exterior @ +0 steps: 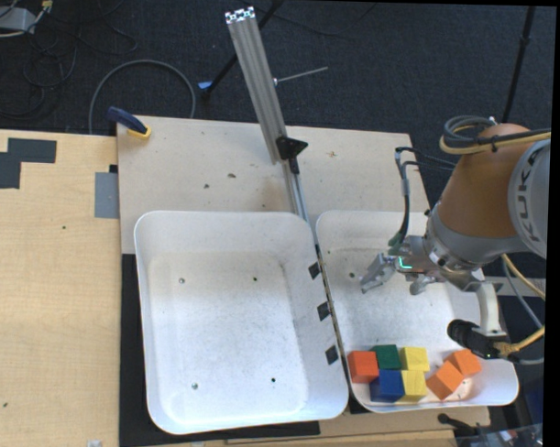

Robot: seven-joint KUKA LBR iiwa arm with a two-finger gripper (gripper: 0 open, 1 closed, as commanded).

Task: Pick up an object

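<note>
Several coloured blocks sit at the near end of the right bin: an orange-red block, a green block, a blue block, a yellow block and an orange block at the near right corner. My gripper hangs over the middle of the right bin, farther back than the blocks. Its fingers are spread open and nothing is between them.
The left bin lies beside the right one, with black clips along the shared wall. A slanted aluminium rail rises from behind the bins. The arm's orange band fills the right side above the right bin.
</note>
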